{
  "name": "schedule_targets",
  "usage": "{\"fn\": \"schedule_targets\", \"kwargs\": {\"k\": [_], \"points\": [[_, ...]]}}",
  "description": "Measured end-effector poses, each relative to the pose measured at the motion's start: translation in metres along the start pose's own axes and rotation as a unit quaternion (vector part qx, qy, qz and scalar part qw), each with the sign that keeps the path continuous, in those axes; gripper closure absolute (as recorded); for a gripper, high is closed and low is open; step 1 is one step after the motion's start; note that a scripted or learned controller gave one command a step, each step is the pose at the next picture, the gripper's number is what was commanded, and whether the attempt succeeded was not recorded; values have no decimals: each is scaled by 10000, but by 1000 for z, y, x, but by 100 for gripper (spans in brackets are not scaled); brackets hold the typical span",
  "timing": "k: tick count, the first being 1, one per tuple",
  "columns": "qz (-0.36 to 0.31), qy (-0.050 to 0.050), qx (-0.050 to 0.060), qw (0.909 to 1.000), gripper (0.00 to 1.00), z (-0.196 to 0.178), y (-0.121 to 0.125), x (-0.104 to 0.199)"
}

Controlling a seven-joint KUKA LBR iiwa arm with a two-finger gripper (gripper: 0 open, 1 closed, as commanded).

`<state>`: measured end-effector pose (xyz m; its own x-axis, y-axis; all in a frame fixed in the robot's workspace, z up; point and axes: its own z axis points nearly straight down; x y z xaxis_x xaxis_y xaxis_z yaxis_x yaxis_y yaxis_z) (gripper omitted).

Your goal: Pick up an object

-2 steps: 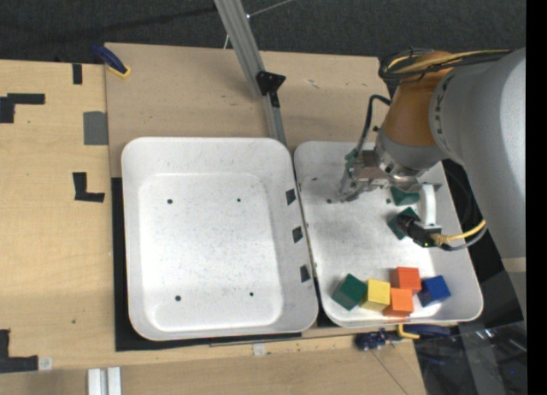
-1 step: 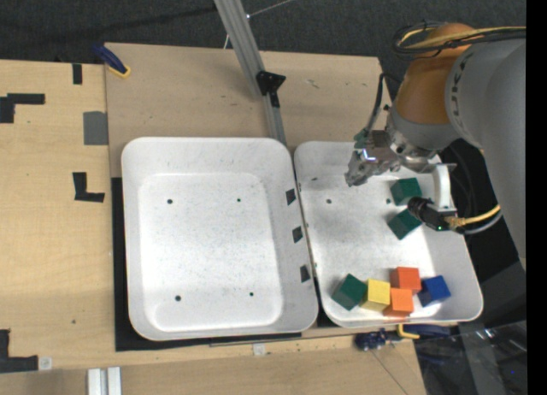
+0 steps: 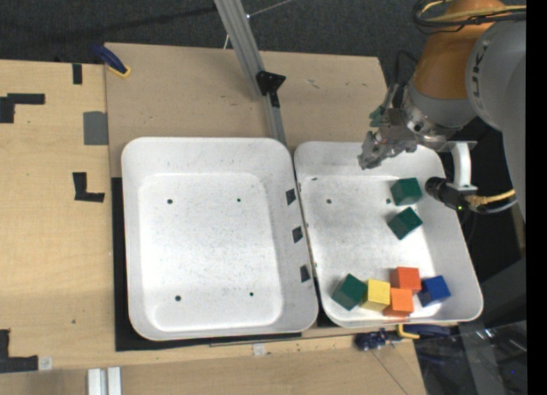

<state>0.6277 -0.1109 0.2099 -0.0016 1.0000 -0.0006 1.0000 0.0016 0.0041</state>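
Observation:
My gripper (image 3: 373,157) hangs over the far edge of the right bin (image 3: 342,239), with nothing visible between its tips. Two dark green blocks lie a little to its right and nearer: one (image 3: 406,191) by the bin's right wall, the other (image 3: 404,223) just below it. At the bin's near end a cluster of blocks lies together: a green one (image 3: 349,291), a yellow one (image 3: 378,291), two orange ones (image 3: 406,279) (image 3: 401,300) and a blue one (image 3: 434,289).
The left bin (image 3: 209,235) sits beside the right one on the wooden bench. A slanted metal pole (image 3: 244,34) runs down to the gap between the bins. The arm's orange band (image 3: 449,56) and grey body stand at the right.

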Motion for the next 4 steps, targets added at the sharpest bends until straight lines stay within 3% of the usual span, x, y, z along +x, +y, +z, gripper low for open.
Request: {"fn": "schedule_targets", "kwargs": {"k": [1, 3, 4], "points": [[-1, 1, 3, 10000, 100, -39, 1, 0], [-29, 9, 30, 10000, 100, -20, 7, 119], [-26, 12, 21, 10000, 100, -29, 17, 169]]}}
